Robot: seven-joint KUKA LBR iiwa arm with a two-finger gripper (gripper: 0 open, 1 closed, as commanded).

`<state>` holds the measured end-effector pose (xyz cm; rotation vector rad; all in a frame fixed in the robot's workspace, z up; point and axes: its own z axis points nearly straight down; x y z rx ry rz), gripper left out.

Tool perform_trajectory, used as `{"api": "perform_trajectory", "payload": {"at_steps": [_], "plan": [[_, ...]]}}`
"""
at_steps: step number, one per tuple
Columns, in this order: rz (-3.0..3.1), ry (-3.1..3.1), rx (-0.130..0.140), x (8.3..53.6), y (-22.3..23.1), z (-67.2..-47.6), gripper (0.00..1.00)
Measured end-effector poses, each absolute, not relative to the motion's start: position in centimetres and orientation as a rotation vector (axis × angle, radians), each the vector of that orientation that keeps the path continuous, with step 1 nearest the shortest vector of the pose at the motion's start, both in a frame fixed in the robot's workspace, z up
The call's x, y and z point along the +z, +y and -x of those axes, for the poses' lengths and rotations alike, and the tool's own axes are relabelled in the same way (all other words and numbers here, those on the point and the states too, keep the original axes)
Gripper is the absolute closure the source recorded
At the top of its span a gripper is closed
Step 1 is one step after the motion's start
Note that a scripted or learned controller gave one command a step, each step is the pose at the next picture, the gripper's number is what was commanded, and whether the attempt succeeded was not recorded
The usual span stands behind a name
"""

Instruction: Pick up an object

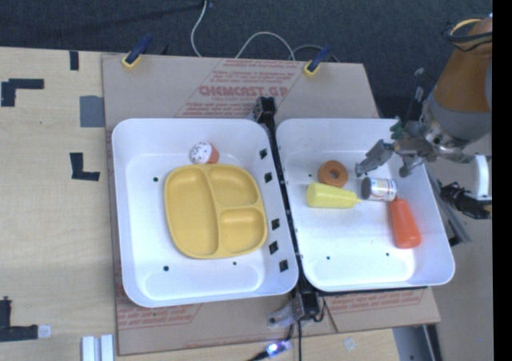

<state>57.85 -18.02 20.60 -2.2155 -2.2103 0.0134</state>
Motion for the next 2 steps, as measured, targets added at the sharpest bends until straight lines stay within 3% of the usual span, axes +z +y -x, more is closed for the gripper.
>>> {"api": "perform_trajectory", "payload": {"at_steps": [1, 2], "plan": [[2.219, -2.222, 0.002, 21.3, -18.0, -58.2, 0.00], [2.216, -2.218, 0.008, 14.9, -17.8, -57.7, 0.00]]}}
